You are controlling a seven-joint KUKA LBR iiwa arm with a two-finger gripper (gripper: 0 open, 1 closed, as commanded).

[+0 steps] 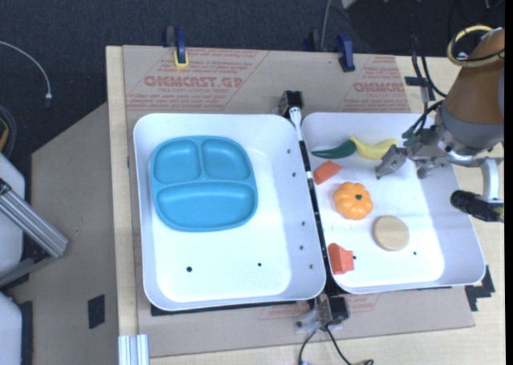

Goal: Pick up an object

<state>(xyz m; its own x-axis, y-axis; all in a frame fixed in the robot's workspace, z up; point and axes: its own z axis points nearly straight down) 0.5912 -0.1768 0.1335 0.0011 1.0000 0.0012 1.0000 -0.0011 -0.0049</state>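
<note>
Reaching in from the right, the grey arm (pixel 473 103) with its orange band brings the pincer (pixel 403 161) low over the upper part of the right bin (pixel 461 263). Its two dark fingers (pixel 389 164) stand apart, and nothing is between them. The pincer is just beside the right end of a yellow banana-shaped toy (pixel 373 147); I cannot tell if it touches it.

A dark green pepper-like piece (pixel 335 149) lies against the left end of the yellow toy. Below this, near the left wall of the bin, there is a small orange-red wedge (pixel 326 172). A small orange pumpkin (pixel 353 200) sits near the middle of the bin, below the yellow toy and apart from it. Lower and to the right of the pumpkin is a flat beige disc (pixel 391 233), close to it but not touching. In the lower left corner of the bin there is a red block (pixel 341 258).

The left bin (pixel 224 275) holds a blue plate (pixel 205 183) with three compartments, placed in its upper half. Both bins rest on a brown board (pixel 128 195) with red printed letters, which covers the surface, and two blue clamps (pixel 180 46) hold its far edge.
</note>
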